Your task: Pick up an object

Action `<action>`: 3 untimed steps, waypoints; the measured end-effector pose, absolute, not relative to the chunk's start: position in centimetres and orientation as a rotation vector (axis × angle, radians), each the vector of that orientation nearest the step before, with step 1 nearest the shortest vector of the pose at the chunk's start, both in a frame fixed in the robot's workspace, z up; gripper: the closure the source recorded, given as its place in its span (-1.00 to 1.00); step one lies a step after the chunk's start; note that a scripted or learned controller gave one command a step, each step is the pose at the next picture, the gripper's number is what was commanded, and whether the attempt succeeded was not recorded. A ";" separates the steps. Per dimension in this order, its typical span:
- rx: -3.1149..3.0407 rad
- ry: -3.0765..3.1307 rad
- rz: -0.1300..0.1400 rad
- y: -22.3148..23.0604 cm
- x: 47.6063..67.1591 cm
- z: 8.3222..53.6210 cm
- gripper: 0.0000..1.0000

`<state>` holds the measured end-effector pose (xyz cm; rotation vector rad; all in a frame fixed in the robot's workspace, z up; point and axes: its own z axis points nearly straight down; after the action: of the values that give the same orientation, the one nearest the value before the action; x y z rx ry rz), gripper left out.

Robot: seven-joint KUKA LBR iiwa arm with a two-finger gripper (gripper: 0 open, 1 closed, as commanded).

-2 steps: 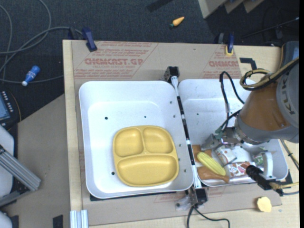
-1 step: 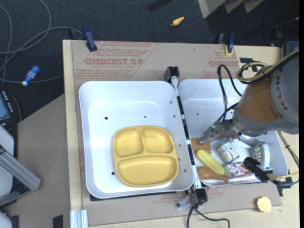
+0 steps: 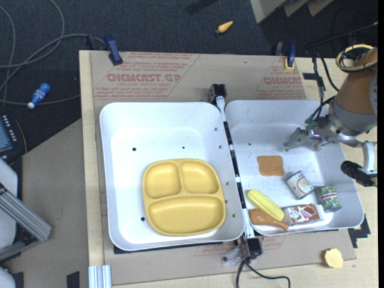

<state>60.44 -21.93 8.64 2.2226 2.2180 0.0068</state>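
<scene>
**Bench with two white bins, arm over the right bin**

Setting: cardboard-topped bench (image 3: 180, 71) on dark carpet, two shallow white bins side by side. The cardboard carries red print, repeated near the far edge; it looks like "GIGACAST" but I cannot read it for certain.

Gripper (image 3: 298, 138): low over the far half of the right bin (image 3: 252, 116), fingers spread apart, nothing between them. Orange-banded wrist behind it at the bin's right edge.

Candidate objects, all in the right bin, all toward its near edge, apart from the gripper:
- brown flat square piece (image 3: 270, 165), closest, just nearward of the fingers, mid-bin.
- small grey box (image 3: 299, 185), nearward and right of the brown piece.
- green packet (image 3: 329, 198), near the right wall.
- corn cob (image 3: 264, 204), lying diagonally by the near-left corner, resting against a brown drumstick-shaped piece (image 3: 267, 219).
- flat red-and-white packet (image 3: 303, 213), along the near wall; label too small to read.

Nothing lies between the gripper and the brown piece.

Left bin (image 3: 120, 131): a yellow three-compartment plate (image 3: 183, 195), near half.

Off the bins: yellow lump (image 3: 333, 257) on the bench's near-right corner; blue clamps (image 3: 112, 48) at the far edge; a blue bottle (image 3: 38, 95) and orange piece (image 3: 224, 26) on the carpet.
</scene>
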 end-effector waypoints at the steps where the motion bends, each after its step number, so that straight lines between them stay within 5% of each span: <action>1: 2.205 2.216 0.012 -20.9 67.0 19.4 -1.00; 2: 2.229 2.234 -0.007 -12.7 58.0 7.8 -1.00; 3: 2.213 2.224 0.006 -9.0 63.4 8.5 -1.00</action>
<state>63.36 -9.01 8.49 2.2128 2.2241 0.0055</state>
